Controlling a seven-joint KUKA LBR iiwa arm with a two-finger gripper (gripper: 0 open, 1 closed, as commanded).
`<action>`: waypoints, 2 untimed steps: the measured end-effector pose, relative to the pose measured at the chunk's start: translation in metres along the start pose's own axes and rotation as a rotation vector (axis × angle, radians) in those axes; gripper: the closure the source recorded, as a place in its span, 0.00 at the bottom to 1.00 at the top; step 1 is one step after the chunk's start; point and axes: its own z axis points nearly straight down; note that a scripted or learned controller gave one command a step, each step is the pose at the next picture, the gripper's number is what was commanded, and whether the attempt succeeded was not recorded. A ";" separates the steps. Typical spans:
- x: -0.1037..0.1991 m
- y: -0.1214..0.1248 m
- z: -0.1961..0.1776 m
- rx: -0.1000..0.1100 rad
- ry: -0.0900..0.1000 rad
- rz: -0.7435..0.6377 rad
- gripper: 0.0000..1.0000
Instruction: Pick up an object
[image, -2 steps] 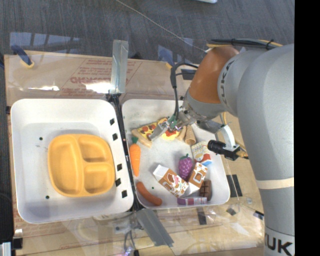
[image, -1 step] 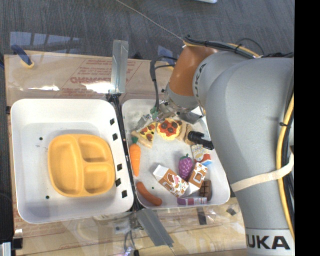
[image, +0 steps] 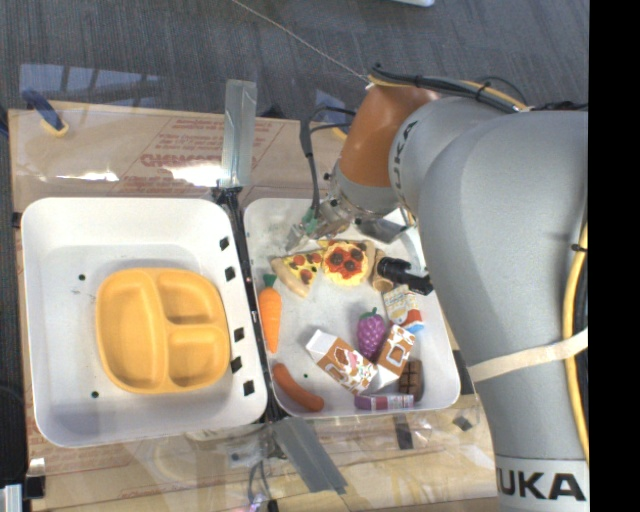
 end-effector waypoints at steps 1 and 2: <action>0.017 -0.055 0.006 -0.008 -0.004 0.094 1.00; 0.034 0.007 -0.092 -0.005 -0.002 0.053 1.00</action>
